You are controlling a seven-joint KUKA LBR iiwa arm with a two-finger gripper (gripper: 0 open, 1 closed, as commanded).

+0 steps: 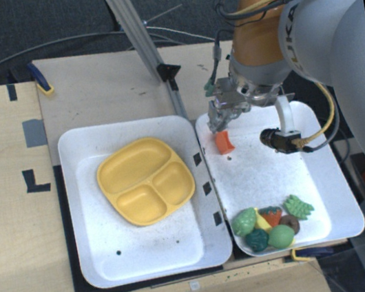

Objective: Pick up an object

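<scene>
My gripper (221, 128) hangs over the far left corner of the right bin (310, 154). It points down and is shut on the top end of a small orange toy piece (224, 143), which hangs just beneath the fingertips, close to the bin's left wall. Several toy foods are heaped at the bin's near edge: a light green piece (245, 221), a red-orange piece (272, 215), a leafy green one (298, 207), a dark teal one (258, 240) and a round green one (281, 236).
The left bin (86, 215) holds a yellow divided plate (145, 180). A slanted metal post (143, 40) rises behind the bins. A black cable connector (276, 139) dangles from the wrist over the right bin. The arm's grey body (343, 43) fills the right side.
</scene>
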